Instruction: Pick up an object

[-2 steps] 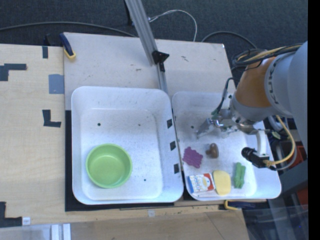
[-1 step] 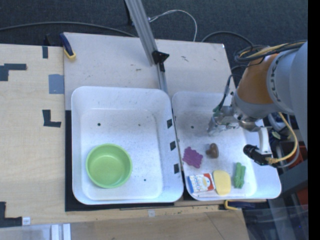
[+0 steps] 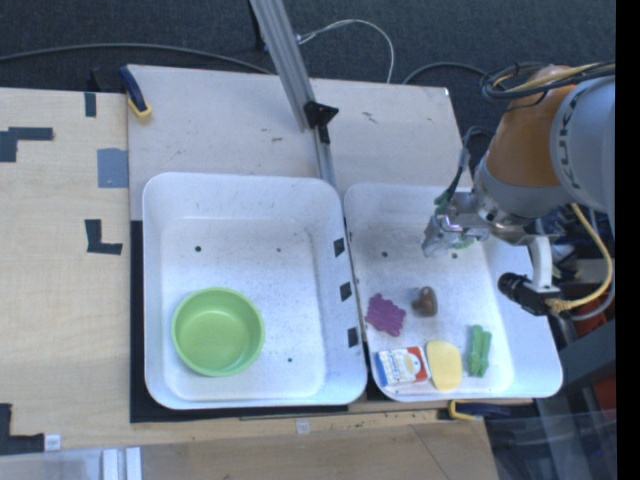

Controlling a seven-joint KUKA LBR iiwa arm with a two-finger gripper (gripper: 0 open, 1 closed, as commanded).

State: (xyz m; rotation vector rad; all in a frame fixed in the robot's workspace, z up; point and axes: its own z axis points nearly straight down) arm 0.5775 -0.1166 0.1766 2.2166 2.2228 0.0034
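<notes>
Objects for the picking sit in both bins, so let's run across from the left. Down at the lower left of the left bin (image 3: 160,268) rests a green bowl (image 3: 218,331), upright, well clear of everything else. Crossing the divider into the right bin (image 3: 520,368), a purple piece (image 3: 385,314) lies near the middle, and just beside it, to the right, a small brown lump (image 3: 426,301). Along the lower edge of that bin there's a red-and-white packet (image 3: 401,366), a yellow item (image 3: 444,364) touching it on the right, then a green piece (image 3: 479,351) standing close by. Up above all that, at the upper right of the right bin, the gripper (image 3: 443,236) hangs over bare white floor, apart from every object, nothing between its fingers as far as I can see; open or closed, I can't tell from here. The grey arm (image 3: 590,143) with its orange band fills the frame's right edge.
</notes>
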